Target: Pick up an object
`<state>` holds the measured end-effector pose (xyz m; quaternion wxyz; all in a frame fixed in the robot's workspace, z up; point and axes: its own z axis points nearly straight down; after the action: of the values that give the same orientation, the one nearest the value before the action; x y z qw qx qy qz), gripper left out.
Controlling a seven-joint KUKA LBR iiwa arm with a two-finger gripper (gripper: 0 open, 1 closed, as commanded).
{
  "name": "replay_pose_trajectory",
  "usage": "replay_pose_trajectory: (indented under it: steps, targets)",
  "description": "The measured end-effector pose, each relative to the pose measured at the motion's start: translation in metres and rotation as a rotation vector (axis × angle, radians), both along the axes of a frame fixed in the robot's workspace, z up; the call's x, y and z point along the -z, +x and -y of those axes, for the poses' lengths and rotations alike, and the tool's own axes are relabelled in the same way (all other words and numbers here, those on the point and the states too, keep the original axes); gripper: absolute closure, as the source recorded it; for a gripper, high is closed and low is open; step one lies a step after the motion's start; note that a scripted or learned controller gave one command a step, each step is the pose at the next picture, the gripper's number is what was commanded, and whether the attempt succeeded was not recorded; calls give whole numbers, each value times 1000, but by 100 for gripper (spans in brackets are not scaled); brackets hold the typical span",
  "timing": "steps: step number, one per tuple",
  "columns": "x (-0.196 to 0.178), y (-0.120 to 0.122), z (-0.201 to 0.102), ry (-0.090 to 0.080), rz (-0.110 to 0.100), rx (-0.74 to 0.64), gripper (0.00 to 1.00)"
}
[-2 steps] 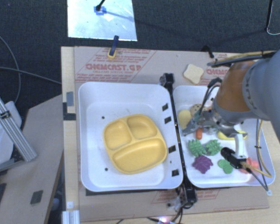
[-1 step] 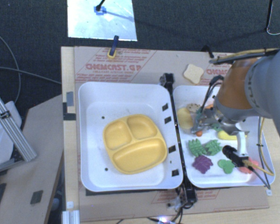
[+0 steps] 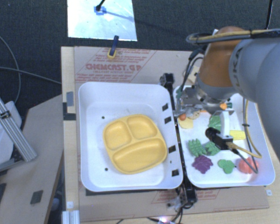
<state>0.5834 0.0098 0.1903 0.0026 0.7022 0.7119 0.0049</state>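
The loose objects lie in the right bin (image 3: 266, 174). At its near end sit a purple grape-like piece (image 3: 202, 163), a small green piece (image 3: 226, 165) and a salmon-pink piece (image 3: 246, 165), in a row from left to right. Just behind the purple one is a green leafy piece (image 3: 196, 147), with another green leafy bit (image 3: 211, 148) touching a black cylindrical part of the arm. Farther back are a pale yellow piece (image 3: 186, 123), a small orange-red bit (image 3: 182, 117), a green piece (image 3: 216, 122) and a yellow piece (image 3: 237, 135) beside a white upright part.

The pincer (image 3: 186, 107) is low over the far left corner of this bin, near the dividing wall, with the pale yellow piece and the orange-red bit just in front of it. The arm's grey and orange body covers it from above, so how far it is open, or whether it has hold of anything, cannot be told.

The left bin (image 3: 91, 125) holds a yellow three-compartment tray (image 3: 134, 143), lying flat and turned at an angle. Both bins rest on a cardboard sheet (image 3: 114, 66) on the bench (image 3: 42, 120).
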Motion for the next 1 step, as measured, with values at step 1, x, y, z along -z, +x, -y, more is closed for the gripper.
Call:
replay_pose_trajectory:
  steps: [1]
  targets:
    - [-50, -27, 48, -5, -4, 16, 100]
